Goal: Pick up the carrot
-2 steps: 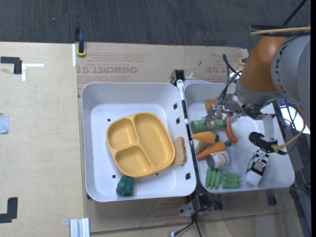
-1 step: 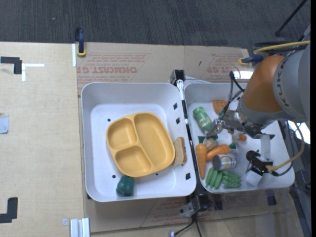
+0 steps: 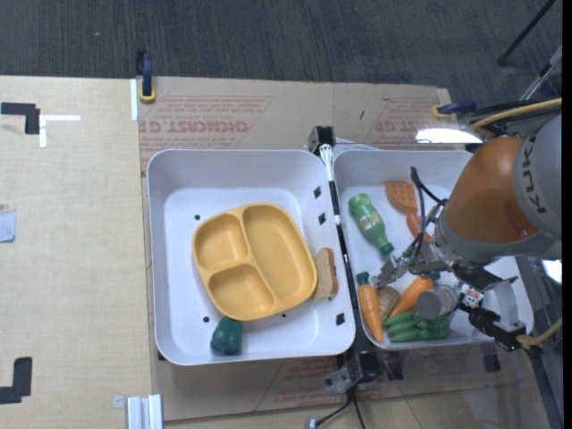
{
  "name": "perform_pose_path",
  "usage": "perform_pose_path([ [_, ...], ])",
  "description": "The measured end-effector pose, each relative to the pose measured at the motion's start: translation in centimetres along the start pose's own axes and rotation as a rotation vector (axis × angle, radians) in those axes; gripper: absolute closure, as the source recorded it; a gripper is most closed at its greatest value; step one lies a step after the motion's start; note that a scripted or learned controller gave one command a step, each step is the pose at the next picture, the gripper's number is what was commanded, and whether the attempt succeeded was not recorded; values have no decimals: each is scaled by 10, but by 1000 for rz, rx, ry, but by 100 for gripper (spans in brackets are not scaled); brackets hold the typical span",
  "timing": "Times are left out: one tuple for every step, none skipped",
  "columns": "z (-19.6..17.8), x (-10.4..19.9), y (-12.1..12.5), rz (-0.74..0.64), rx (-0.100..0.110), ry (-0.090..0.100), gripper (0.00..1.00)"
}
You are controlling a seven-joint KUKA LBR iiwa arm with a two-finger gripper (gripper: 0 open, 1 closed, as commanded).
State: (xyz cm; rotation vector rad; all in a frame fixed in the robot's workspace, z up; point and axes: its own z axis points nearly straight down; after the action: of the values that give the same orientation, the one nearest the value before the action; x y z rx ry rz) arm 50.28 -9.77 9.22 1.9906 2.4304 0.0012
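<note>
Pale wooden bench top [image 3: 71, 266] with a flattened brown cardboard sheet [image 3: 232, 119] on it carries two shallow white plastic bins side by side. One grey arm with an orange band [image 3: 492, 195] reaches in from the right over the right bin [image 3: 357, 164]. The left bin [image 3: 165, 266] holds one yellow three-compartment plate [image 3: 255, 259], one tan bread slice [image 3: 325, 273] leaning at the plate's right edge, and one dark green rounded toy [image 3: 227, 336] near the front wall. The right bin holds one green plastic bottle [image 3: 370, 222], one orange waffle-like piece [image 3: 402, 195], one green bean cluster [image 3: 418, 328] and two orange carrots: one carrot [image 3: 370, 312] lying along the left wall, a second carrot [image 3: 413, 295] just beside the two-finger gripper [image 3: 390, 273]. The gripper sits low among these toys; whether it is apart or together I cannot tell.
</note>
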Motion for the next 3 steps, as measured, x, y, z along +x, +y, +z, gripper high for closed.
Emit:
perform_pose_path([
  [-9,-2,2,7,-4,-2,100],
  [-119,9,14,182,-1,-3,100],
  [-119,9,14,182,-1,-3,0],
])
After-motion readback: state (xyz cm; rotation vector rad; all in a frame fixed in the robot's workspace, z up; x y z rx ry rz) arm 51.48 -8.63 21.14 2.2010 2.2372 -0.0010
